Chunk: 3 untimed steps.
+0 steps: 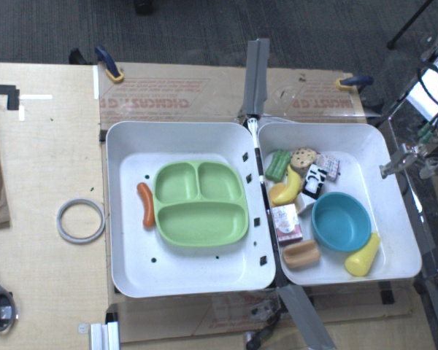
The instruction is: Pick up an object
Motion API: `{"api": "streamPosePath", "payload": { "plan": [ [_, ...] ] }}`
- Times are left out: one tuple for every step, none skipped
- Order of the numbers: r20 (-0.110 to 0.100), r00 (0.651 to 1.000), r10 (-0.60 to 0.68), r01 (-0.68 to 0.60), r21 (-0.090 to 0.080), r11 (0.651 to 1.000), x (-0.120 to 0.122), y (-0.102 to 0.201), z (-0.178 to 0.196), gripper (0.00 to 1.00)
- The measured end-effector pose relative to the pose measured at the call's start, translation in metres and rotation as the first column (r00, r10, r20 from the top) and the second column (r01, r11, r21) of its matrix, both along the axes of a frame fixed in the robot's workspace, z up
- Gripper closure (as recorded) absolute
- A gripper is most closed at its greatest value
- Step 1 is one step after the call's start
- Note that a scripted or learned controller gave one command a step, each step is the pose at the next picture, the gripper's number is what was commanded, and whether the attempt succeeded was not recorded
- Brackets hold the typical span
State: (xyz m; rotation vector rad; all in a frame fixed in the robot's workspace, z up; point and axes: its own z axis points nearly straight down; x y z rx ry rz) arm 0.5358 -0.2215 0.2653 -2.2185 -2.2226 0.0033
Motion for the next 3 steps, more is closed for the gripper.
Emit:
{"api": "streamPosePath", "payload": {
  "plan": [
    [0.001, 0.987, -0.16, 0.16, -0.001, 0.987, 0.031, 0.0, -0.01, 0.0],
    [-0.002, 0.959, -0.283, 0.283, 0.0, 0.959, -0.043, 0.019, -0.105, 0.0],
    [-0.003, 0.775, -0.633, 0.633, -0.001, 0.775, -0.014, 0.032, -0.175, 0.0]
  ]
}}
